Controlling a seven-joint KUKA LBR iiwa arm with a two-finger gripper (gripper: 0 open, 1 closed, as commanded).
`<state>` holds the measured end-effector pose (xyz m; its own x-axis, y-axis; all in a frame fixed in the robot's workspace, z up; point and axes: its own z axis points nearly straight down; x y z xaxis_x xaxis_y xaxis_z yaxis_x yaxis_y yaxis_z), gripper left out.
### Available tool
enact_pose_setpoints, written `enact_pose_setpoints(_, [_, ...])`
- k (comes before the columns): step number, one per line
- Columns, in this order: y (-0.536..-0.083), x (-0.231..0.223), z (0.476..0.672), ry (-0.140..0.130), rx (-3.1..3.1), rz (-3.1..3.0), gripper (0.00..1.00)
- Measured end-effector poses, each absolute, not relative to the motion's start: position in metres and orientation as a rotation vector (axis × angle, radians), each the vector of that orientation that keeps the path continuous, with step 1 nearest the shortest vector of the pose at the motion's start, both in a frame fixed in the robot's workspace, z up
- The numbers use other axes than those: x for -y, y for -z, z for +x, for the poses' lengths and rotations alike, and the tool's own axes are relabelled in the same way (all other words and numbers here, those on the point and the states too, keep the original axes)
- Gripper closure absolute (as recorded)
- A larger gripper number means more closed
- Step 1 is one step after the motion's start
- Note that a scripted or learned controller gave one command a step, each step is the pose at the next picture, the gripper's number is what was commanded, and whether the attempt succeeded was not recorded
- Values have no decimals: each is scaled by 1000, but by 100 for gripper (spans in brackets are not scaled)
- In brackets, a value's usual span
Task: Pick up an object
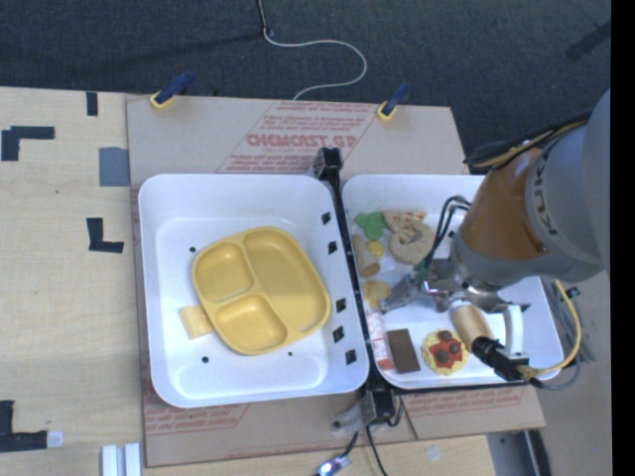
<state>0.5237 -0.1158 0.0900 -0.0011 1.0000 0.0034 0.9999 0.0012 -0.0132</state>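
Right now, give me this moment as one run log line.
arm: over right bin | end effector: low among food toys, near brown block | yellow tray: left bin | pick: not yet confirmed

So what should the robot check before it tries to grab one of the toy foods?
1. Is the gripper over the right bin, where the toy food lies? Ok.
2. Is anything between its fingers already? Cannot tell; the view is too small and blurry there.
3. Is there a toy close by to grab? Ok: a small yellow piece lies just beside the gripper.
4. Are the toys spread out enough? Not ok near the gripper: the yellow piece, the green piece and the tan cookie crowd together.
5. Are other toys easier to reach? Ok: the brown block and the little pizza lie more apart.
6. Is the yellow tray out of the way? Ok, it sits in the left bin.
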Motion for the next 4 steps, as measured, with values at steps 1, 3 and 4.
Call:
enact_pose_setpoints(1, [-82,116,524,-6,2219,-2218,0])
enact_pose_setpoints(3, [-148,117,522,-2,2222,-2218,100])
enact_pose_setpoints(4, [-205,112,528,-2,2224,-2217,100])
